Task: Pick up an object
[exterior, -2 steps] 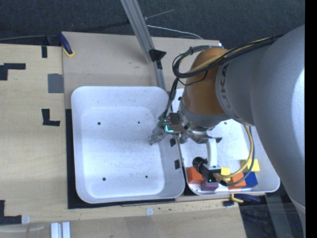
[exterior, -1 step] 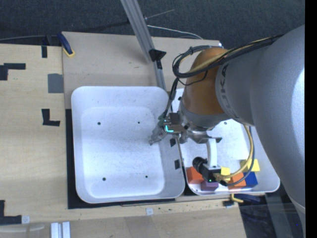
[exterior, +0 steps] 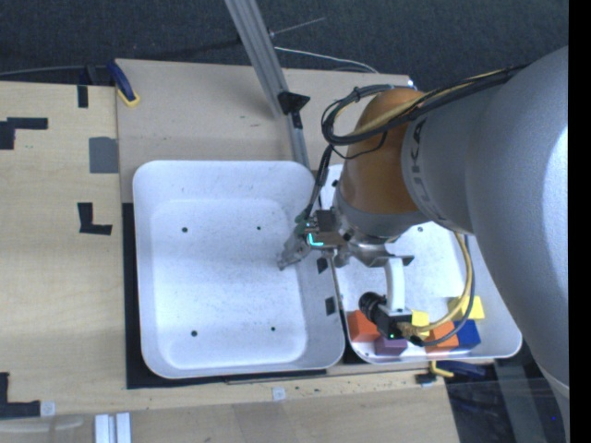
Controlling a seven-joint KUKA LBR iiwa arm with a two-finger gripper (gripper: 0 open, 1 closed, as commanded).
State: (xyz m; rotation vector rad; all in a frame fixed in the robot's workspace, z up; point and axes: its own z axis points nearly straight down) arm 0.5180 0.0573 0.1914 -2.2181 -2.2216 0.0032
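Observation:
My gripper (exterior: 301, 252) hangs over the right edge of the left white bin (exterior: 185, 247), close to the wall between the two bins. Nothing can be seen held in it. The grey arm with its orange band covers most of the right bin (exterior: 503, 344). Along that bin's front edge lie several small objects: an orange block (exterior: 358, 323), a purple piece (exterior: 386, 348), a small yellow piece (exterior: 420, 318) and a blue block (exterior: 467, 336). They sit to the right of and nearer the front than the gripper.
A grey metal rail (exterior: 263, 58) slants down from the top to the back corner between the bins. Black tape marks (exterior: 90, 218) lie on the wooden bench at left. A blue-and-yellow clip (exterior: 125, 83) sits at the board's back left corner.

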